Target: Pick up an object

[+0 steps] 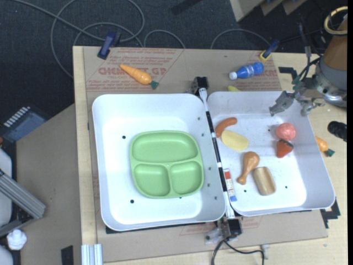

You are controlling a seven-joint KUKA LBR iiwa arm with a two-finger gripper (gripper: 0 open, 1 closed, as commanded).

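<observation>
green tray (165, 163) sits mid left bin (110, 115). right bin (309, 195) holds sausage (225, 126), lemon (235, 141), drumstick (248, 165), bread roll (264, 180) and strawberry (284, 138) by its right edge. gripper (292, 101) hovers at that bin's top right corner, fingers spread wide, holding nothing.

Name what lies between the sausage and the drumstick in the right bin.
In the camera view, the yellow potato-like piece lies between the sausage and the drumstick, in the right bin.
</observation>
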